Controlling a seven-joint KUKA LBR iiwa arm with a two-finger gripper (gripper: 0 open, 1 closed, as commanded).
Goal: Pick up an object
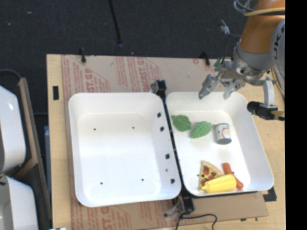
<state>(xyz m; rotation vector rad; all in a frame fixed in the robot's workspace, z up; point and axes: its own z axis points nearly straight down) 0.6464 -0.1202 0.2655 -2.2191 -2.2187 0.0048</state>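
Nothing picked yet: the gripper point(216, 92) hangs spread and empty over the right bin's point(256, 133) far rim (2 leaves point(192, 126), can point(222, 133), pizza point(209, 171) lie below, untouched).

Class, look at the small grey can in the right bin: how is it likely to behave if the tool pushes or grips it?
The can seems to lie on its side, so a push may roll it. Its smooth round wall could slip between fingers. It looks rigid and probably light.

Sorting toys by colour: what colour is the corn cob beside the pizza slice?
Yellow corn cob, seen clearly in the camera view.
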